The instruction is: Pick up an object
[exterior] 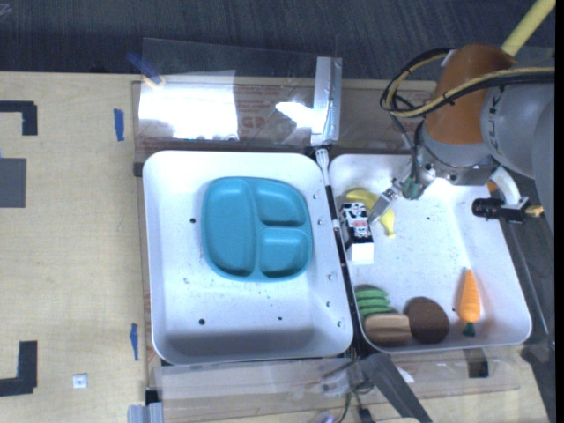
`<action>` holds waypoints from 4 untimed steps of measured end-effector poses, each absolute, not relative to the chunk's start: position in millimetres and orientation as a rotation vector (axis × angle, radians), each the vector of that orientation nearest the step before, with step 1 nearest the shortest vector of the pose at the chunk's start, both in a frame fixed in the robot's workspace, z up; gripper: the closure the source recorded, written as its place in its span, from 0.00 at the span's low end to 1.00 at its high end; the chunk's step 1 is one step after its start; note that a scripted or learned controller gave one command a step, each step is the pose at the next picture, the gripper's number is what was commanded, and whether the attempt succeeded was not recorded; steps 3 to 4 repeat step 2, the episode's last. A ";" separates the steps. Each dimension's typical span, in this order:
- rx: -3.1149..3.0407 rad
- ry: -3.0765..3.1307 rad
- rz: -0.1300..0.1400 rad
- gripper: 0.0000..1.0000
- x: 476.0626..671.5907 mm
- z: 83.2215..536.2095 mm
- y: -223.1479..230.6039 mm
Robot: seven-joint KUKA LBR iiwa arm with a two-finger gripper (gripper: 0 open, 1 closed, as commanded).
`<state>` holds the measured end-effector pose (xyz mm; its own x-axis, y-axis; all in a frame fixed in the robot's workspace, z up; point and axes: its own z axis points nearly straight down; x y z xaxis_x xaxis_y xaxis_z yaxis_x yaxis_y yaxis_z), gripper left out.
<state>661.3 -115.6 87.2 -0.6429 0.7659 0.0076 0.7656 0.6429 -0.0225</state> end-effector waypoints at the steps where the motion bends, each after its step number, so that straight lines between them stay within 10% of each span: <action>1: -1.326 -2.857 0.007 1.00 667.3 100.5 -112.4; 2: -1.493 -2.778 -0.012 1.00 655.4 207.8 -47.9; 4: -1.493 -2.778 -0.012 1.00 655.4 207.8 -47.9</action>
